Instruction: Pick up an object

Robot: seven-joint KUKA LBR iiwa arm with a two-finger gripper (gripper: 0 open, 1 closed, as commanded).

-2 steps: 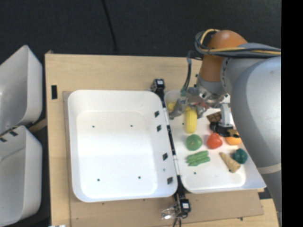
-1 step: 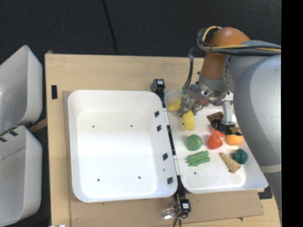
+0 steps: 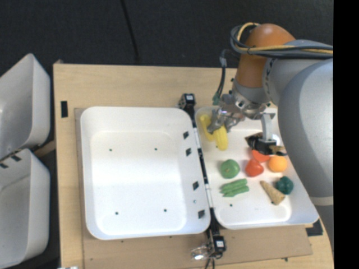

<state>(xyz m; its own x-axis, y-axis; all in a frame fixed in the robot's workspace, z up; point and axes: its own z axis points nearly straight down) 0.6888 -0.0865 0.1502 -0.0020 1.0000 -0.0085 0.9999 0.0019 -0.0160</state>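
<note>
I count two white bins: the left bin (image 3: 134,172) and the right bin (image 3: 252,212), which holds seven toys. One yellow banana (image 3: 221,138) lies lengthwise toward me, at its far-left corner. My gripper (image 3: 216,124) sits over it; grip unclear. Wooden bench (image 3: 67,94), dark floor.

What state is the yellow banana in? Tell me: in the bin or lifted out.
In the bin. The yellow banana lies on the right bin floor, under the gripper.

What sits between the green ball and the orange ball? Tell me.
A red toy lies between the green ball and the orange ball in the camera view.
</note>
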